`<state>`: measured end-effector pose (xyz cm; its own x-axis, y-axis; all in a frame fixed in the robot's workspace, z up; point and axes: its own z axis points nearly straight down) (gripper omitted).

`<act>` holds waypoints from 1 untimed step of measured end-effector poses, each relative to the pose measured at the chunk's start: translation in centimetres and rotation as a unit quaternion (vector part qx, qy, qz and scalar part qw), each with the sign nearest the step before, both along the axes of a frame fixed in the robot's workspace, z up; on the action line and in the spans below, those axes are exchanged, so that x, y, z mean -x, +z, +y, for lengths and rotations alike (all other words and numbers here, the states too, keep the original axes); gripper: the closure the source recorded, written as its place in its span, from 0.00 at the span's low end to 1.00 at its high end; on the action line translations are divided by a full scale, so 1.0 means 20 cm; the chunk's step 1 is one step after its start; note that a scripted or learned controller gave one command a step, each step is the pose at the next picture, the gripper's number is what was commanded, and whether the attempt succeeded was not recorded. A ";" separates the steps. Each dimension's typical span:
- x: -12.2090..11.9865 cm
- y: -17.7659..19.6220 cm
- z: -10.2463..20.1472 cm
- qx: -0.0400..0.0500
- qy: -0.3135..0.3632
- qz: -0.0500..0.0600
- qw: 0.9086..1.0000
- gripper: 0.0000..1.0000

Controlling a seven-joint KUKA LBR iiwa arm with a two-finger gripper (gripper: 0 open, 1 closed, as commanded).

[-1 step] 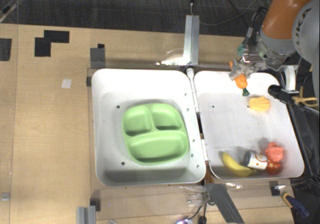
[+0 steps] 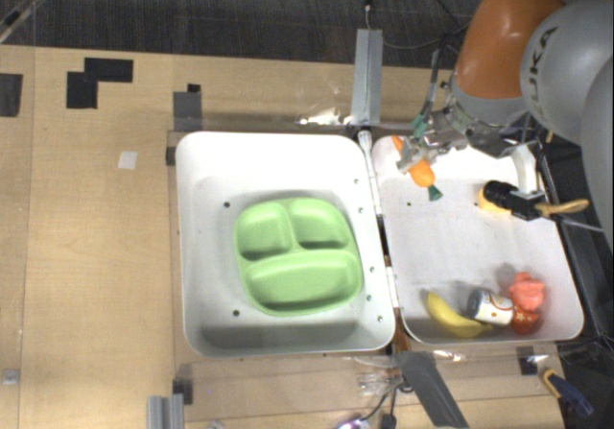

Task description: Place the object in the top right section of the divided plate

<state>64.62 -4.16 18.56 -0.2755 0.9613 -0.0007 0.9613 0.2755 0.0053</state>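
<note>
Honestly, not much to read on this one. The grey arm (image 2: pixel 576 62) had dark letters running up its casing, probably part of "KUKA", but they were cut off. The little can (image 2: pixel 487 305) had a label too small to make out.

The green plate (image 2: pixel 299 256) sat in the left bin (image 2: pixel 206 226), with two small sections along its far side and one big section along the near side. The carrot (image 2: pixel 419 171) was off to the plate's right and a bit further back, in the right bin (image 2: pixel 460 245), its green tip pointing away from the plate. The gripper (image 2: pixel 422 141) was right over the carrot's orange end, touching it or very nearly. I couldn't tell how far open it was or whether it actually had hold of the carrot.

The arm came in from the plate's far right, its orange band (image 2: pixel 504 34) up high and its wrist tipped down towards the carrot. A banana (image 2: pixel 451 315) and a red-pink thing (image 2: pixel 526 297) lay either side of the can, right of the plate's near edge.
</note>
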 end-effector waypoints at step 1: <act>0.21 0.00 0.28 0.000 -0.007 0.000 1.000 1.00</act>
<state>60.52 1.47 18.59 -0.2615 0.9652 0.0001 0.9652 0.2615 0.0055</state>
